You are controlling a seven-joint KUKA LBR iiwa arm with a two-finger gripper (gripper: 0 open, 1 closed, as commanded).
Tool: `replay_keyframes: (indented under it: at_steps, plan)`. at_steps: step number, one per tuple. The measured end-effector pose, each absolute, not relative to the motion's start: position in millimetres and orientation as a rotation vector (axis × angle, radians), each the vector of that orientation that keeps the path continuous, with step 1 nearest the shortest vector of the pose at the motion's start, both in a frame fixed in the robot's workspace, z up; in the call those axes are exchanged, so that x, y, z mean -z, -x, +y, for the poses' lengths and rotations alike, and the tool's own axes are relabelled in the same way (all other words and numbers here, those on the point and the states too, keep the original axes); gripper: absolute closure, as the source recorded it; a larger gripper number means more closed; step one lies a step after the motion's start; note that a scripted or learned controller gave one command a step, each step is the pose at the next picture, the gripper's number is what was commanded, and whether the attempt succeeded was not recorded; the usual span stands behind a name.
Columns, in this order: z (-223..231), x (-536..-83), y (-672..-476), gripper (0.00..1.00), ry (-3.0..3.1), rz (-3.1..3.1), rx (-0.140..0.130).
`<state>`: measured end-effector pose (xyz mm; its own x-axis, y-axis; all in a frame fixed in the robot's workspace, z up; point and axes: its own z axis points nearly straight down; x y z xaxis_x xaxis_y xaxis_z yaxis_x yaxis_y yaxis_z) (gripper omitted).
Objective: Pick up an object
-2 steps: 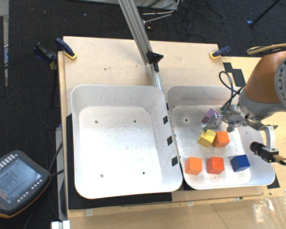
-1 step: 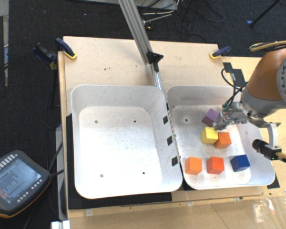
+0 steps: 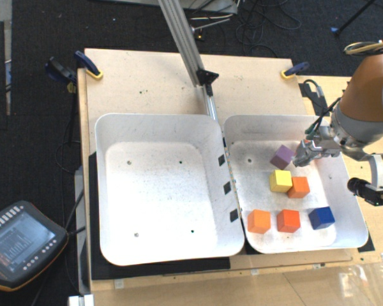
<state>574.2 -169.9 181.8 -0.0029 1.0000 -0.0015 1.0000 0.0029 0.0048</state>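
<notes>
Nearest the camera, a handheld control pad (image 3: 22,244) lies off the bench's left corner. In the right bin (image 3: 351,238) sit my blocks: three orange ones, a blue block (image 3: 321,217), a yellow block (image 3: 281,181) and a purple block (image 3: 282,156). My gripper (image 3: 304,155) hangs just beside the purple block; its tips look pressed together on nothing, though they are blurred.

Teach pendant (image 3: 19,244) on floor at left; blue clamps (image 3: 83,61) on bench corners
</notes>
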Motion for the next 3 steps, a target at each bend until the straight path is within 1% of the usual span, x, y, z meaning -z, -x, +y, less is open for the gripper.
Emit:
replay_keyframes:
  at_steps: [1,2,3]
  plan:
    - [-170.0,-220.5,-575.9,1.00,-2.214,2.221,-0.005]
    - [-108.0,-218.4,-581.3,1.00,-2.211,2.233,-0.004]
    - [-59.8,-213.2,-580.4,1.00,-2.214,2.232,-0.001]
